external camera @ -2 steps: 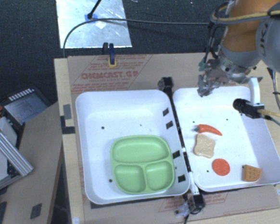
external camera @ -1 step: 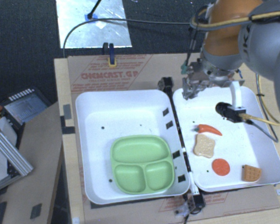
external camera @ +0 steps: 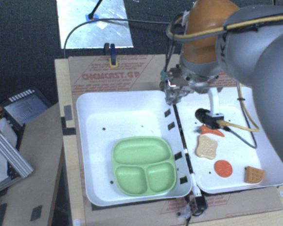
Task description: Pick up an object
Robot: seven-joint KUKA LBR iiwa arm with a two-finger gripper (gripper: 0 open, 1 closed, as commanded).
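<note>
Overhead, the grey arm (external camera: 257, 37) reaches in from the right, its orange band (external camera: 206, 24) above the far end of the right bin (external camera: 209, 180). The pincer (external camera: 171, 97) hangs at the far end of the divide between the two bins, just over the inner wall of the left bin (external camera: 122, 116). From this angle one cannot tell whether it is open or closed, and nothing can be seen in its hold.

The things to pick lie mostly in the right bin. A small orange-red piece (external camera: 212, 130) lies near the middle of that bin. Just nearer the camera is a pale slice of toast (external camera: 206, 147), close to the divide. A flat red disc (external camera: 223, 168) lies beside the toast, toward the bin's near edge. A brown waffle piece (external camera: 253, 175) rests in the near right corner, apart from the disc.

In the left bin a green divided plate (external camera: 143, 164) sits flat in the near half. All of these are well apart from the pincer. Both bins stand on a brown printed sheet (external camera: 114, 74) that covers the worktop.
</note>
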